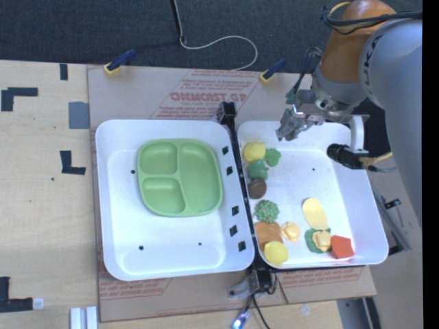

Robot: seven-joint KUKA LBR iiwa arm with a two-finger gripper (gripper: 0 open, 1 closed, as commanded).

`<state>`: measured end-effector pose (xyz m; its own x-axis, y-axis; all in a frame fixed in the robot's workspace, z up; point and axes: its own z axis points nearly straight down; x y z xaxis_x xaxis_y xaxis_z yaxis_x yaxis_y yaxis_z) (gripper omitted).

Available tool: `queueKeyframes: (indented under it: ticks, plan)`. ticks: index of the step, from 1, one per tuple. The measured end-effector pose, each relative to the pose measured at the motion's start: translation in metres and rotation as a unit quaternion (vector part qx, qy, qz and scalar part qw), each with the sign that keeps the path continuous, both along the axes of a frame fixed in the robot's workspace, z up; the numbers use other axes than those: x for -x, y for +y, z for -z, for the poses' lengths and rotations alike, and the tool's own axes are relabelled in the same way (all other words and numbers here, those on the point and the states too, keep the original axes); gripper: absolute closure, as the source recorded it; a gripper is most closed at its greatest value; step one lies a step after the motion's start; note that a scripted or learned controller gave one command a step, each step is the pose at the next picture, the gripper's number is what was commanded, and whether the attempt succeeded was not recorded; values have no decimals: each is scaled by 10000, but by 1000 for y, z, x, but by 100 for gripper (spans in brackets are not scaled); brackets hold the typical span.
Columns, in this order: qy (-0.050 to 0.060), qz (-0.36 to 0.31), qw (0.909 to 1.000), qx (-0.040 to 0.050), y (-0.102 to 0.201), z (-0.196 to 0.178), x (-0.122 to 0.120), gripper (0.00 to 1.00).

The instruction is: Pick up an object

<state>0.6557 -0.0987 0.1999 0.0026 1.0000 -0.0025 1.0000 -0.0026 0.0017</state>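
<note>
Gripper [291, 130] over right bin [357, 184], nothing held
Finger state: can't tell. Toy food along bin's left & front; green tray [181, 177] in left bin [116, 204]

My grey metal arm [394, 53] reaches in from the frame's right, its orange band at upper right, and my dark two-finger gripper [289, 130] points down-left, holding nothing.

A wooden bench [41, 184] with cardboard sheet [199, 94] stands on dark carpet [103, 12].
</note>
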Motion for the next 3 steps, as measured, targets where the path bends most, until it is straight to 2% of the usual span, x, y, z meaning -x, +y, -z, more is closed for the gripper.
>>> queueKeyframes:
  ticks: [1, 2, 3]
  plan:
    - [33, -53, 10000, -27, 91, 15, 36, 100]
    - [3, -17, 10000, -9, 67, 16, 0, 100]
    - [-4, -36, 10000, -17, 98, -15, -13, 100]
